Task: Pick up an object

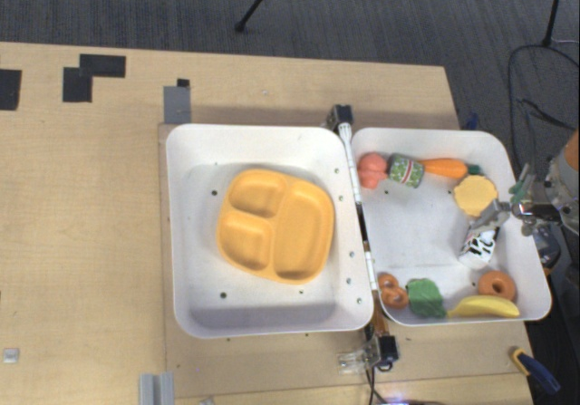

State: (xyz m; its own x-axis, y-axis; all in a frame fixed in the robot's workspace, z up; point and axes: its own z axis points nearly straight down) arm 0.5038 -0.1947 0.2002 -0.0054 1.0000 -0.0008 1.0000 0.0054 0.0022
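The right bin (412, 226) holds several toy foods. Along its far side lie a pink-red round piece (370, 168), a green can (406, 170) and an orange carrot (446, 168), with a yellow disc (475, 195) to their right. A small black-and-white object (478, 245) sits near the right wall. At the front are an orange pretzel (392, 290), a green block (425, 296), a banana (485, 307) and a brown donut (496, 284). My gripper (504, 210) reaches in over the right rim, just above the black-and-white object and beside the yellow disc.
The left bin (195, 168) holds a yellow divided plate (274, 224). A metal hinge strip (355, 204) runs between the bins. A wire frame (535, 95) stands off the bench at the right. Bare wooden benchtop (82, 240) lies to the left.
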